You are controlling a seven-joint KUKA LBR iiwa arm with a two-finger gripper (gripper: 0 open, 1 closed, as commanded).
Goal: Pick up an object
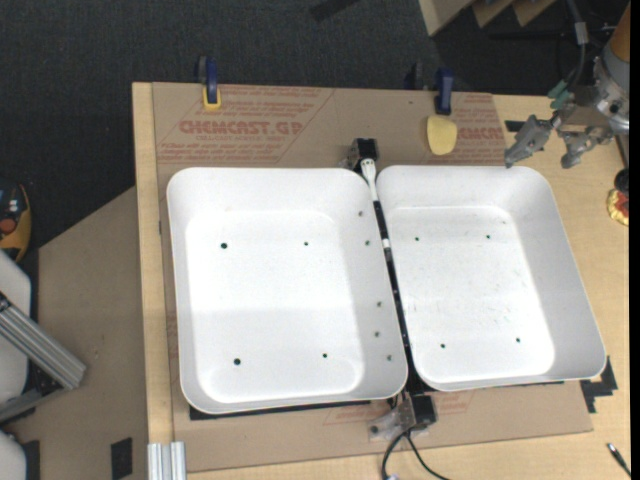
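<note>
My gripper (550,148) hangs at the far right, just beyond the back right corner of the right bin (560,218), and is open with nothing between its fingers. A small pale yellow object (441,134) lies on the brown board behind the right bin, left of the gripper and outside both bins. The left bin (180,268) sits beside the right one, their rims meeting in the middle.
Two blue clamps (208,73) (443,88) hold the board's far edge. A black fixture (365,152) sits where the bins meet at the back, and cables (405,423) sit at the front. A small red and yellow item (620,204) lies at the right edge.
</note>
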